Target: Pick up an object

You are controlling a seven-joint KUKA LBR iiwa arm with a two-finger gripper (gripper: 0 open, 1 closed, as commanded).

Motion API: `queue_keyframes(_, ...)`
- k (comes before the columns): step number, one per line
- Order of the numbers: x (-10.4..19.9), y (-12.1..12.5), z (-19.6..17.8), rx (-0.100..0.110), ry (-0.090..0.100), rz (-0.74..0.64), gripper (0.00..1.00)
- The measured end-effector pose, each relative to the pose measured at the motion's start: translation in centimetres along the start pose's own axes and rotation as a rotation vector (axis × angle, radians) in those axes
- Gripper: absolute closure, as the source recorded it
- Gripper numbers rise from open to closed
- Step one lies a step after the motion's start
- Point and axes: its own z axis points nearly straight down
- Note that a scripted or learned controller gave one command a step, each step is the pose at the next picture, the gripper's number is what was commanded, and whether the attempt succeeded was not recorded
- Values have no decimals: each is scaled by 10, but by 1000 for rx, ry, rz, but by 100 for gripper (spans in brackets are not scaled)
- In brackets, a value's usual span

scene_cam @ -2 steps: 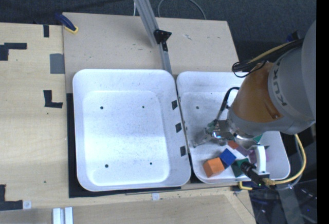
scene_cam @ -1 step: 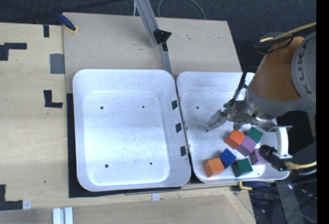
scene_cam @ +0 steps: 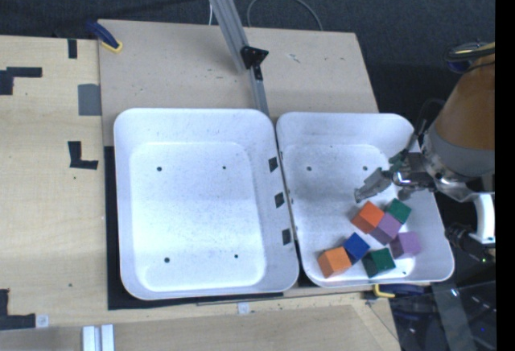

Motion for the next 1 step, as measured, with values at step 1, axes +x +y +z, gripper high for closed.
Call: queue_keyframes(1, -24, 60, -126, -7, -1, -5, 0)
